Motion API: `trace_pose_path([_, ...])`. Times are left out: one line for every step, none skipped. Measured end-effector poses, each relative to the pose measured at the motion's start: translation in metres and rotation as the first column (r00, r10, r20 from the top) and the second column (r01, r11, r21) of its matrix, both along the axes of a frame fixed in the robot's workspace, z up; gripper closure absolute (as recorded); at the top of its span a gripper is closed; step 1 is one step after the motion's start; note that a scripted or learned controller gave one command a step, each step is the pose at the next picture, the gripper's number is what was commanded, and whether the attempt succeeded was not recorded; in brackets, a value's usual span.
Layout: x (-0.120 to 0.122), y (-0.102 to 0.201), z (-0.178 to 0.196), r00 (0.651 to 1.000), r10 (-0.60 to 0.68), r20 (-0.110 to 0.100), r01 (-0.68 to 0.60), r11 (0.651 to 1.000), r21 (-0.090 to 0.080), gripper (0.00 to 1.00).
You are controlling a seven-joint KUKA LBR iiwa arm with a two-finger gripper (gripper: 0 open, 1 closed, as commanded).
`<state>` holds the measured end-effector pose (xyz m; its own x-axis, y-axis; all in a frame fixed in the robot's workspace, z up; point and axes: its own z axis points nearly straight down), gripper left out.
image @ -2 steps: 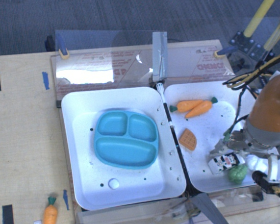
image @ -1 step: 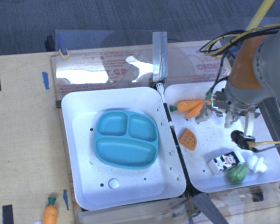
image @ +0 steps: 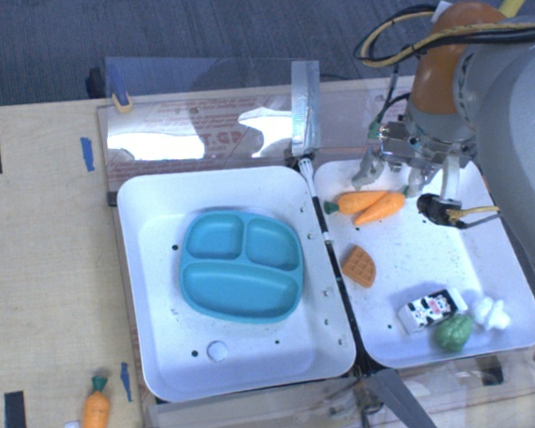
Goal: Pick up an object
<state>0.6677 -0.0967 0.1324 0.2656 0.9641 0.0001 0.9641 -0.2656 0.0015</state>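
Note:
My gripper [image: 391, 178] hangs over the far part of the right bin [image: 498, 261], with its fingers spread and nothing between them. Just in front of the fingertips lie two orange carrots [image: 372, 204] side by side, with green tops pointing left. Nearer the bin's middle sits a tan waffle-like piece [image: 358, 266]. A black-and-white carton [image: 431, 308], a green broccoli [image: 454, 332] and a small white object [image: 491, 311] are grouped in the near right corner.
The left bin [image: 150, 267] holds a blue divided plate [image: 241, 264]. Another carrot [image: 96, 420] lies on the wooden bench at the near left, outside the bins. The arm's grey body and cables cover the right bin's far right side.

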Motion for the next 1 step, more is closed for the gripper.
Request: trace_pose_path([-0.0081,0.0012,-0.0281,0.976,0.216,0.034,-0.216,0.976,-0.006,0.00])
